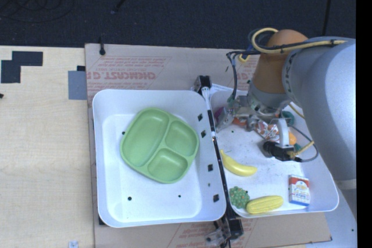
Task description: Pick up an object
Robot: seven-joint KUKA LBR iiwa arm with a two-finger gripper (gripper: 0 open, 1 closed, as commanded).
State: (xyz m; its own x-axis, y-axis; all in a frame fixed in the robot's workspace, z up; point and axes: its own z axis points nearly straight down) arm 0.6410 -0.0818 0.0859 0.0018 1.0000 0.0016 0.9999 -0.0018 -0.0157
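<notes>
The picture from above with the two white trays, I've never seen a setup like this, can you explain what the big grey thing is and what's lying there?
One camera looks down at a slant on a bench. The big grey shape on the right is a robot arm with an orange band above its wrist. Its job is to pick up an object. Its gripper reaches down into the right bin, near the back; I cannot tell from here whether it holds anything.

The left bin holds a green divided plate. In the right bin lie a banana, a corn cob, some green grapes, a small box and a cluster of small items under the arm that are too jumbled to name.
</notes>
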